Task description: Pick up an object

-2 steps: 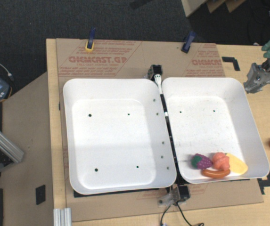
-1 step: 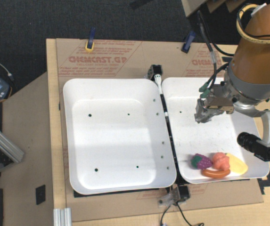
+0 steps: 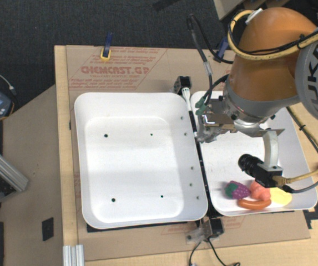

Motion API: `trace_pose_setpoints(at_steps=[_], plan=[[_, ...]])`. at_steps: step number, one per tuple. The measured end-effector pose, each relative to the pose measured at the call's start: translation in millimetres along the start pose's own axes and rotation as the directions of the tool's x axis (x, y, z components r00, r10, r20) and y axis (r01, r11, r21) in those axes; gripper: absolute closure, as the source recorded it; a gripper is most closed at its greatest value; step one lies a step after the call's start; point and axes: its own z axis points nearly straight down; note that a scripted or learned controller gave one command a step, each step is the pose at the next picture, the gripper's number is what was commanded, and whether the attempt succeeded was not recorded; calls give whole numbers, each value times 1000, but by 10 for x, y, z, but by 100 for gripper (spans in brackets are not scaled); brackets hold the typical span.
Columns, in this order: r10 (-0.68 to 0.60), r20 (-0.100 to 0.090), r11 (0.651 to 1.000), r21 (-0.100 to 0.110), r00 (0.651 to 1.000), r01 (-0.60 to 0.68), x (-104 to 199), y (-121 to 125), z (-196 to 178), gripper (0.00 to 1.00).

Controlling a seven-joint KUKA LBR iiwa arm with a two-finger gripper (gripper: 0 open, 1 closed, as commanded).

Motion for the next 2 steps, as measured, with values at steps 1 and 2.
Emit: trace_pose_setpoints(at_steps=[1,2], plan=[[-1,0,1000,-9,1000,1,624,264,-52,100],[6,2,1000,-5,1000,-6,674,833,595,100]])
